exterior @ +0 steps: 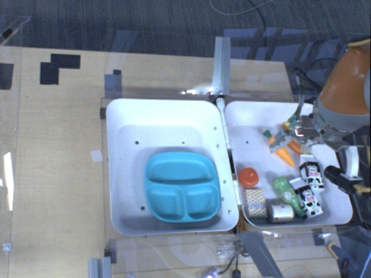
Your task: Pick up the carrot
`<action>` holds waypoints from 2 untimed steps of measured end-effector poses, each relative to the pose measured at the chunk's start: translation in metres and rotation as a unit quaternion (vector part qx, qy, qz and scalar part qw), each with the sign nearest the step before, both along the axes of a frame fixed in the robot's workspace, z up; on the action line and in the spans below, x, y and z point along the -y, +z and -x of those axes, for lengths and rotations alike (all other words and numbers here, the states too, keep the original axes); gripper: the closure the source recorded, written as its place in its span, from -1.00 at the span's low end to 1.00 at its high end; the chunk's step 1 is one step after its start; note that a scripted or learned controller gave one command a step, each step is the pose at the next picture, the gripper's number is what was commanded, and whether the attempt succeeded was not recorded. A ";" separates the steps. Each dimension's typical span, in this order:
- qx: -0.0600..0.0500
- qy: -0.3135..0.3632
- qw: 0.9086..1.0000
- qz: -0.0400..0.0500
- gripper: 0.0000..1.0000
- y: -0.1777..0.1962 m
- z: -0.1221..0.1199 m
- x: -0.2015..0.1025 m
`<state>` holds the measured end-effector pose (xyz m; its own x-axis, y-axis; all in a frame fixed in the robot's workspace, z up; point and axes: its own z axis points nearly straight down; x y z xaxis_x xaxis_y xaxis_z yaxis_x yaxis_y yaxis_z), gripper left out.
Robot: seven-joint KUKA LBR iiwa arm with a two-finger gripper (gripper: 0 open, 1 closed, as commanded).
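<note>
Pincer (291, 133) low in right bin (255, 112), at the carrot (284, 154) — grip state: cannot tell. Carrot lies just below-left of it, tilted. Orange lid (249, 177), green toy (285, 189), can (280, 212) nearer front; blue tray (182, 186) in left bin (139, 112).

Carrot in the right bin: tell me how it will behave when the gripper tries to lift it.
The carrot looks like a stiff moulded toy, so it probably won't flex. Its tapered, rounded body may slip or roll if pinched off-centre. It lies right under the gripper beside another orange piece, which could get nudged.
</note>
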<state>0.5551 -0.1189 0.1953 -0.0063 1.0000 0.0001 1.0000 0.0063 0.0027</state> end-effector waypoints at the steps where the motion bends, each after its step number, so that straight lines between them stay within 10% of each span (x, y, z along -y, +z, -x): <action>1: 0.005 0.086 0.996 0.002 -1.00 -0.106 -0.056 0.020; 2: 0.009 0.087 0.996 0.001 1.00 -0.093 -0.059 0.018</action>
